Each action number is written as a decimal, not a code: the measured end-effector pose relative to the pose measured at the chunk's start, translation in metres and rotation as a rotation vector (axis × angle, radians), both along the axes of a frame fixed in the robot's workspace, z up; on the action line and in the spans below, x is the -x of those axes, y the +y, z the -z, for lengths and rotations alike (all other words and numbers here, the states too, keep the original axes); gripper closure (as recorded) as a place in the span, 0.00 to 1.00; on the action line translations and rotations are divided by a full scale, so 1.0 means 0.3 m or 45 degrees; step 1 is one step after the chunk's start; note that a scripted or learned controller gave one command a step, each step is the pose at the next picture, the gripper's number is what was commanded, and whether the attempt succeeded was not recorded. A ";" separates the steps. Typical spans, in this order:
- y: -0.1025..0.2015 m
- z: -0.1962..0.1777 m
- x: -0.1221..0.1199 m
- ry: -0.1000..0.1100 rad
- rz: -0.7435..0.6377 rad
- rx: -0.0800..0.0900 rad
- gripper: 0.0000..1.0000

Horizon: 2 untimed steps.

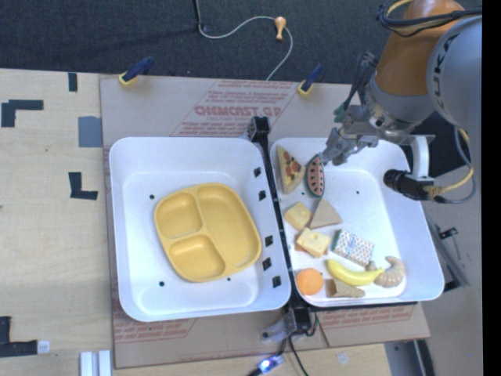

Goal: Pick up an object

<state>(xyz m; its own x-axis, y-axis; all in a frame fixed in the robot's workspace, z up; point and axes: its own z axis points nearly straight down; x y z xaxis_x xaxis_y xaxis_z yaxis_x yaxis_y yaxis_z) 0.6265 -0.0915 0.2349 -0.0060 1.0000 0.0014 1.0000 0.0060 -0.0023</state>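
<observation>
The right bin (pixel 391 202) holds toy food: a pizza slice (pixel 289 168), a watermelon slice (pixel 315 176), cheese wedges (pixel 298 215), a yellow block (pixel 312 243), a patterned packet (pixel 354 247), a banana (pixel 350 272), an orange (pixel 309 281) and a croissant (pixel 393 270). My gripper (pixel 335 153) hangs over the bin's upper left part, just right of and above the watermelon slice. I see nothing between its fingers.
The left bin (pixel 141 171) holds a yellow compartment tray (pixel 206 231). A black divider clip (pixel 258 128) sits between the bins. The arm's grey and orange body (pixel 423 45) comes in from the upper right, with cables (pixel 423 185) over the right bin's edge.
</observation>
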 end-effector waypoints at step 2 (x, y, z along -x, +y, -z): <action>0.184 0.069 0.060 0.002 0.007 0.003 1.00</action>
<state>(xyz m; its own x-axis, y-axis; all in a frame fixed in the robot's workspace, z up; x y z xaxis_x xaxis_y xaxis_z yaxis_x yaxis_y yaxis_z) 0.6086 -0.0363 0.2142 -0.0005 1.0000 -0.0013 1.0000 0.0005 -0.0038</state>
